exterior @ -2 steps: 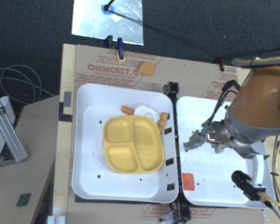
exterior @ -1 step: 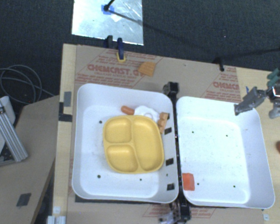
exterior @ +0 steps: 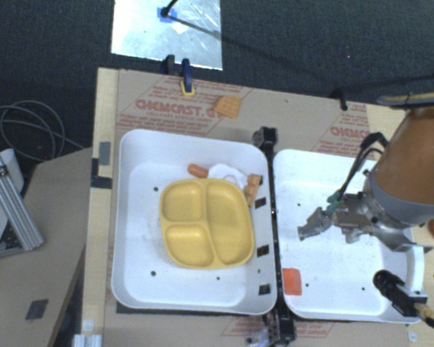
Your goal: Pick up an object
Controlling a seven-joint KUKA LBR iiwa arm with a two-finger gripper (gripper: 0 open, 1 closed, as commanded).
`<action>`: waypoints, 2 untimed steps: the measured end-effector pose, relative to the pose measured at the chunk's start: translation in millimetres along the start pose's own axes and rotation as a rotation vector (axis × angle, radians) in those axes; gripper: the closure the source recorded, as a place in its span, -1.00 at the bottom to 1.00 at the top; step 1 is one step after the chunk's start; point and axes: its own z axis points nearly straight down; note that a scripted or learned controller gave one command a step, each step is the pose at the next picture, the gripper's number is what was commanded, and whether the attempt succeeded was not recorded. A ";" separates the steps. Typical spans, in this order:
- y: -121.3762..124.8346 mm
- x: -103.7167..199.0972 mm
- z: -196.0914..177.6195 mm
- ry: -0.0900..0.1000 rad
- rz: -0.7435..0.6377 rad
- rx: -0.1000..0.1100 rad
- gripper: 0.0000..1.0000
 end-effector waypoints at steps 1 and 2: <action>10.5 -59.1 -59.3 -0.004 0.005 -0.021 -1.00; 9.4 -1.5 -11.4 0.001 -0.008 -0.012 -1.00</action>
